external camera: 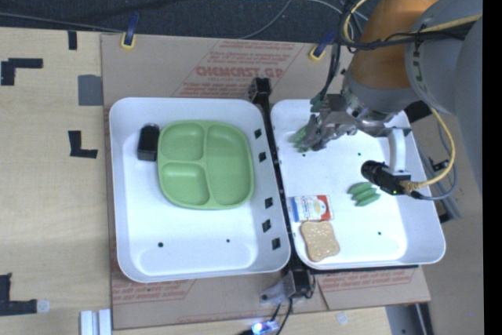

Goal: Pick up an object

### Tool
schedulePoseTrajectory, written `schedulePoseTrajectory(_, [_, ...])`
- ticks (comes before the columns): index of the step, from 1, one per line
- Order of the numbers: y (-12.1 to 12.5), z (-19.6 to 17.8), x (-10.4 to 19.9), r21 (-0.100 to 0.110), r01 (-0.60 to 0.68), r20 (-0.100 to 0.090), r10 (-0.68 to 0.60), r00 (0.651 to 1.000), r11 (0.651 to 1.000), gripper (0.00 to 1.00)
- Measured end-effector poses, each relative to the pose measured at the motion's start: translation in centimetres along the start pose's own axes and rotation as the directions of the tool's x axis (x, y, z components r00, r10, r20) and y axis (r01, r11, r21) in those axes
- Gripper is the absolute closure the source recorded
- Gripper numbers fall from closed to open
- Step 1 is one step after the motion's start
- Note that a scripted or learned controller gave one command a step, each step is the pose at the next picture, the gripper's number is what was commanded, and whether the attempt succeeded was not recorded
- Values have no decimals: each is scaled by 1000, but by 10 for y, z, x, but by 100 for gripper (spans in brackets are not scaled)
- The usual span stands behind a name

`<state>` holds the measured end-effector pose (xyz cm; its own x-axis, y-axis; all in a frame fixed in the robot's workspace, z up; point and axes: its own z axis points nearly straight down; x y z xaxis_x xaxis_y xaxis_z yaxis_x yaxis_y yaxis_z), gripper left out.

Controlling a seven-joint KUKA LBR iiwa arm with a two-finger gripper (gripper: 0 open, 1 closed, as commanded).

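Item under inspection: a small green item (300, 140), lying at the upper left of the right bin (354, 235), close to the wall this bin shares with its neighbour. It is blurred and partly masked by my own hardware, so I cannot name it more closely.

Handling, as a judgement: it looks light and probably soft or rubbery, like toy food. It should tolerate a firm squeeze, but it could roll or skid on the smooth white floor. I would take it across its narrow middle.

My pincer (311, 136) sits low, directly over or against this item. I cannot tell whether it is spread or pressed together, nor whether the item is gripped. No hold is confirmed.

Other contents of the right bin:
- A green pea pod (363, 194), well apart, towards the right.
- A small blue and red carton (311, 208), near the shared wall.
- A slice of toast (320, 241), just below the carton and touching it or nearly so.

Left bin (188, 259): a green divided plate (206, 165) lies flat, with a black block (147, 143) just beside its left rim.

Both bins rest on cardboard laid over the counter (47, 192).
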<state>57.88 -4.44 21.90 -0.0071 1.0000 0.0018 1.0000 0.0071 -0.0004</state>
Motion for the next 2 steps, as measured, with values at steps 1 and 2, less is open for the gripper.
schedulePoseTrajectory(1, [15, 10, 52, 1, -1, 2, 1, 1000, 1000, 100])
schedulePoseTrajectory(2, [21, 13, 111, 1, 0, 0, 0, 1000, 1000, 100])
